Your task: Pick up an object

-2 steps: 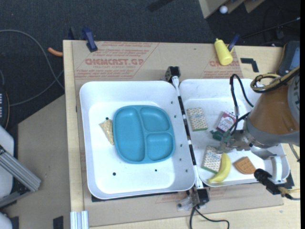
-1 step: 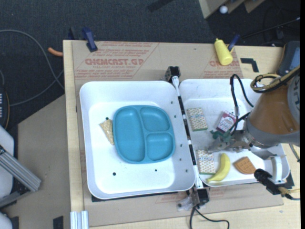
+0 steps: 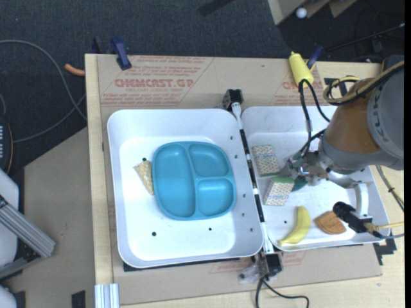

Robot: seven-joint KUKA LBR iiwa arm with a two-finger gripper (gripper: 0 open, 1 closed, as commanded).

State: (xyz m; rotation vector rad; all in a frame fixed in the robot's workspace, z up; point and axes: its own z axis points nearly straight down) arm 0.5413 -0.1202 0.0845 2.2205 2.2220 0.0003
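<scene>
Green-and-white sponge (image 3: 279, 192) lying flat in right bin (image 3: 276, 117), right of frame centre, just below-left of claw (image 3: 302, 172). Another patterned sponge (image 3: 264, 158) just above it. Claw low over bin floor; opening impossible to tell. Banana (image 3: 297, 226) lower down.

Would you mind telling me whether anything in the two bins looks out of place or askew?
One thing: a tan sponge in the left bin lies wedged partly under the blue divided plate.
</scene>
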